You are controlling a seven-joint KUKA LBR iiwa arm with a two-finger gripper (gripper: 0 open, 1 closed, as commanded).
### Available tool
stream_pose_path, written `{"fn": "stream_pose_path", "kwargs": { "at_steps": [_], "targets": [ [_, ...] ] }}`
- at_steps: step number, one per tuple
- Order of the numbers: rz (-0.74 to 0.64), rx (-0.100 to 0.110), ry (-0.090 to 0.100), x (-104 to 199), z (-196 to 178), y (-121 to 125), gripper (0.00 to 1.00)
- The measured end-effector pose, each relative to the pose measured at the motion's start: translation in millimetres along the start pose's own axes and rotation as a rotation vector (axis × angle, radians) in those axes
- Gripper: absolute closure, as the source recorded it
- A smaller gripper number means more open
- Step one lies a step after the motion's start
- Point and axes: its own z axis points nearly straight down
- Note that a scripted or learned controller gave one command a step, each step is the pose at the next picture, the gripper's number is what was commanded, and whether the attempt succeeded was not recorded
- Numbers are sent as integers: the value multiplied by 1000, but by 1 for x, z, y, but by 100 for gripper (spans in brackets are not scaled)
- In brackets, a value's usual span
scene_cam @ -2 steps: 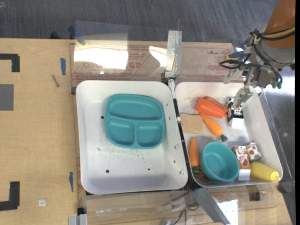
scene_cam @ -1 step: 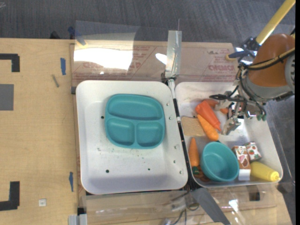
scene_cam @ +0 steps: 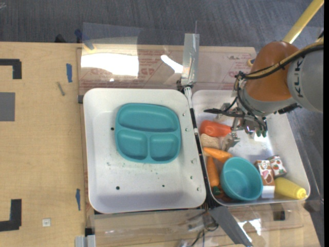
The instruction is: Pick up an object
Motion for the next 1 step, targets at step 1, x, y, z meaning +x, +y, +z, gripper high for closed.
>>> {"fn": "stream_pose_path", "kwargs": {
  "at_steps": [1],
  "targets": [
    [-43,3,-1,55,-2,-21,0]
  ]
}}
